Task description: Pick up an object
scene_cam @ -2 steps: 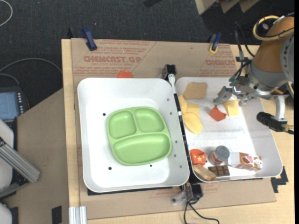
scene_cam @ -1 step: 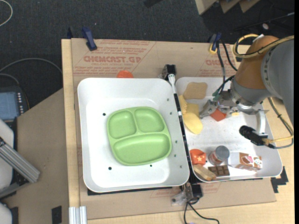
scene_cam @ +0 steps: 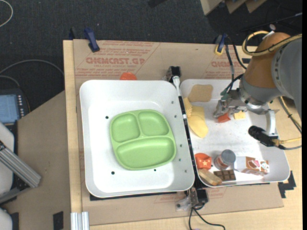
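Observation:
The right bin (scene_cam: 268, 150) holds several objects. A tan toast slice (scene_cam: 202, 92) lies at its back, with a yellow banana-shaped piece (scene_cam: 197, 122) along its left wall. At the front sit a red piece (scene_cam: 203, 161), a small can (scene_cam: 225, 158), a brown bar (scene_cam: 221, 177) and a printed packet (scene_cam: 254, 166). My gripper (scene_cam: 226, 109) is low in the back middle of this bin, right above a small red-orange piece (scene_cam: 223, 119). A yellow bit (scene_cam: 239, 114) lies just to its right. I cannot make out whether anything is held.
The left bin (scene_cam: 93, 128) carries a green divided plate (scene_cam: 142, 139) in its middle. The grey arm with its orange band (scene_cam: 266, 63) comes in over the right bin's back right corner. Blue clamps (scene_cam: 91, 40) grip the board's back edge.

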You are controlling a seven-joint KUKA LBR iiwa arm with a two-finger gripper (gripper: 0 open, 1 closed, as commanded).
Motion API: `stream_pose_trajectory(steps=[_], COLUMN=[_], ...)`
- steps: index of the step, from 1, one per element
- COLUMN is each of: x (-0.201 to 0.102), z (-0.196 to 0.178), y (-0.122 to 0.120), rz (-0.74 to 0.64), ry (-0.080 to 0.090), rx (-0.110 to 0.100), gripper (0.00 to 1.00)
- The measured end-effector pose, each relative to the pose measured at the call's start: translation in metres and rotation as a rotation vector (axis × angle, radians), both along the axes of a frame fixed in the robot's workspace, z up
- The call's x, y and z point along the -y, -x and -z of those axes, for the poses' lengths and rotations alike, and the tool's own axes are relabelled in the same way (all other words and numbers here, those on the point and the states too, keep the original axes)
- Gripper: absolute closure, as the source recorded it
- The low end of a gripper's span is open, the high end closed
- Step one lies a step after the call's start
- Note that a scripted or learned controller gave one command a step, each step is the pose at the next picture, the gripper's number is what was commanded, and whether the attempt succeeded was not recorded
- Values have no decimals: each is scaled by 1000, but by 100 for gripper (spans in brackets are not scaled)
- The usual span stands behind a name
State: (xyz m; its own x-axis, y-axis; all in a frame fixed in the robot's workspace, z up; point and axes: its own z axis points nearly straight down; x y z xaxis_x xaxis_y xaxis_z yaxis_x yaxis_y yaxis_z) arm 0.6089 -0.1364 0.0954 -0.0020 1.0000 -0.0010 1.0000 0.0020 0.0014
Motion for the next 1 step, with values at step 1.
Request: stream_pose_trajectory(steps=[1], x=[-73], z=[-110], y=[-9], rz=[-2], ry=[-1], rx=[5], gripper=[100])
